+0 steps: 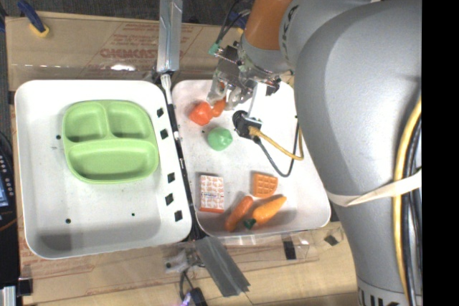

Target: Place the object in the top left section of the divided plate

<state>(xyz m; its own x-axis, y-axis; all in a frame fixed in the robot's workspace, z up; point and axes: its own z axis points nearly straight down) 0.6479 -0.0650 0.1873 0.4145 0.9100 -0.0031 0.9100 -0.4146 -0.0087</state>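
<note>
From above, the grey arm with its orange band reaches in from the right, and its tool (224, 98) hangs low over the far left part of the right white bin (305, 183). Whether its fingers are released or clenched cannot be told. A small orange-red toy vegetable (201, 112) lies just below the tool, touching or nearly touching it, close to the bin's left wall. A round green toy (219, 139) sits just beside it, toward the middle. Near the front edge lie a small printed packet (211, 193), its writing too small to read, an orange waffle-like square (264, 184) and two orange carrots (255, 211).

The left white bin (43, 226) holds the light green divided plate (110, 140) toward its far side, with bare floor in front. Red print on the cardboard behind is unreadable.
</note>
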